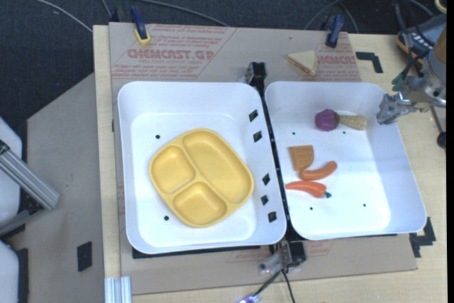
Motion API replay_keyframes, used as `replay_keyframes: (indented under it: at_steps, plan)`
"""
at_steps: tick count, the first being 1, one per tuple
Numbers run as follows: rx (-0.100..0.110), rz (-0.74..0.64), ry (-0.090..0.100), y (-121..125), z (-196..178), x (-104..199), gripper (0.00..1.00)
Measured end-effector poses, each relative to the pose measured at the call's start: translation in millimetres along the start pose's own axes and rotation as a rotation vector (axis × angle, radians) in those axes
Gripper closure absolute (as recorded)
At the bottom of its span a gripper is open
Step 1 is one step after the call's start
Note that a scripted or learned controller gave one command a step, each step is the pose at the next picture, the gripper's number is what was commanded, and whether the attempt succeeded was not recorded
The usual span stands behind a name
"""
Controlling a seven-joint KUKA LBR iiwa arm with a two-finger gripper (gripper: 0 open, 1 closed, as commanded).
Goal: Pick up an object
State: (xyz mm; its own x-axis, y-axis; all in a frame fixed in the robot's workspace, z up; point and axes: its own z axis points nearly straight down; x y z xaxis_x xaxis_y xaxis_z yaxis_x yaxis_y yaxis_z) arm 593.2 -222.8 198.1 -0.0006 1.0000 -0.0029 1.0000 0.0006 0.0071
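The right bin holds several toy foods: a purple ice-cream scoop on a tan cone, a tan cracker, an orange sausage and a red-orange carrot. My gripper hangs at the bin's upper right rim, to the right of the cone's tip and apart from it. Nothing shows between its fingers.
The left bin carries a yellow divided plate. A sandwich wedge lies on the cardboard behind the right bin. Blue clamps pin the board's back edge. Cables trail at the right.
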Motion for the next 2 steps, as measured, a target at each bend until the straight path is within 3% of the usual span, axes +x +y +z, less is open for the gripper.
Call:
replay_keyframes:
  at_steps: [1,2]
  plan:
    - [-0.002,-0.002,0.000,3.8,-63.0,6.6,1.00]
    - [0.009,-0.005,0.006,-1.7,-51.9,59.5,1.00]
